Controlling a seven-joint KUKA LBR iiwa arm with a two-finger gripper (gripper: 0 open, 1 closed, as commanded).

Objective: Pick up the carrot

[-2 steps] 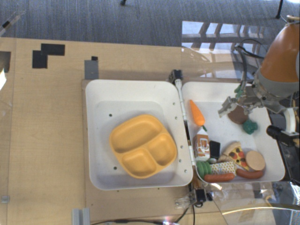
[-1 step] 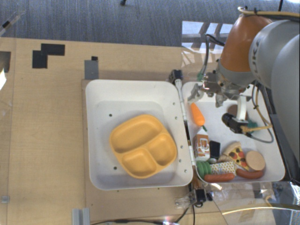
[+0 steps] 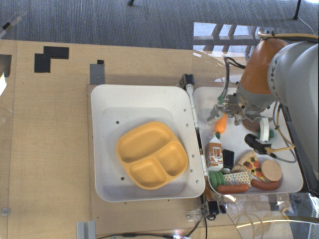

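A pale wooden worktop (image 3: 45, 148) fills most of the view from above, its grain running left to right. At the near edge, loose cables (image 3: 239, 223) trail below the two shallow white bins.

The left bin (image 3: 107, 133) holds a yellow divided plate (image 3: 152, 155) with three compartments, lying slightly askew near the bin's middle.

The right bin (image 3: 204, 101) is crowded at its near end: a red sausage (image 3: 233, 188) along the front wall, a slice of toy pizza (image 3: 251, 164), a round tan disc (image 3: 271, 171), a small white bottle with a brown label (image 3: 215, 153) and a black block (image 3: 228, 158) beside it.

Farther back in the same bin, the carrot (image 3: 221, 123) hangs upright, orange with a green tip at its lower end, its top pinched between the fingers of the gripper (image 3: 225, 112). The carrot sits just above the white bottle, near the bin's left wall.

The grey arm (image 3: 294, 73), with its orange band (image 3: 261, 66), reaches in from the right over the bin.

Beyond the bins, black square markers (image 3: 50, 58) are stuck to the worktop's far left. Past the worktop's far edge lies grey ribbed carpet (image 3: 99, 9), with bright light falling on it at the top right.
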